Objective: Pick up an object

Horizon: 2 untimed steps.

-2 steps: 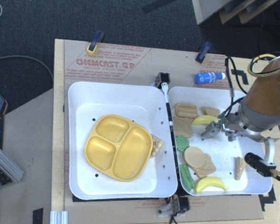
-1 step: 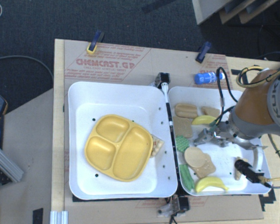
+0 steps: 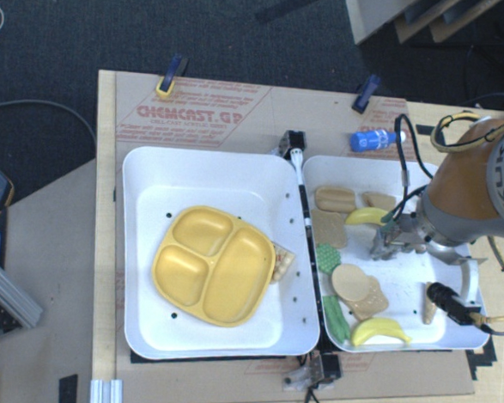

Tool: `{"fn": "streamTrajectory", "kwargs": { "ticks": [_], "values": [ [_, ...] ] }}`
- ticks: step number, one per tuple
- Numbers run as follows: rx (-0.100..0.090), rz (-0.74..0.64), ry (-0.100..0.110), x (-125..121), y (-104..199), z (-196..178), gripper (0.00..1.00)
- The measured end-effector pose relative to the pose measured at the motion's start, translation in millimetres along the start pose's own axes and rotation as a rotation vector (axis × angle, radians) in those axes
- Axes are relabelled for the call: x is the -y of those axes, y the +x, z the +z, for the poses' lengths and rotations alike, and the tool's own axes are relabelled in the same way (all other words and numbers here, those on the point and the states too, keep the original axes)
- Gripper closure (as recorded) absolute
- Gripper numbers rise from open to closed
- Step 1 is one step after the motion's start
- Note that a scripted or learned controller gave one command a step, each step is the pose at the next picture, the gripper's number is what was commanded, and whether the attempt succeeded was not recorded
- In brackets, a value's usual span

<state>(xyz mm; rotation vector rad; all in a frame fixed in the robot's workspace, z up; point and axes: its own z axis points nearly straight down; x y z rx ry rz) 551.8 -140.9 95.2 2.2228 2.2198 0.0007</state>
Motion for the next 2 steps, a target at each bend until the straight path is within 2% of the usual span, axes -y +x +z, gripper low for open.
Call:
{"fn": "streamTrajectory", "kwargs": {
  "ticks": [1,2],
  "values": [
    [0.002,-0.002,-0.004,7,4,-58,1.00],
    [0.002,-0.002,-0.004,2,-1,-102,1.00]
  ]
}}
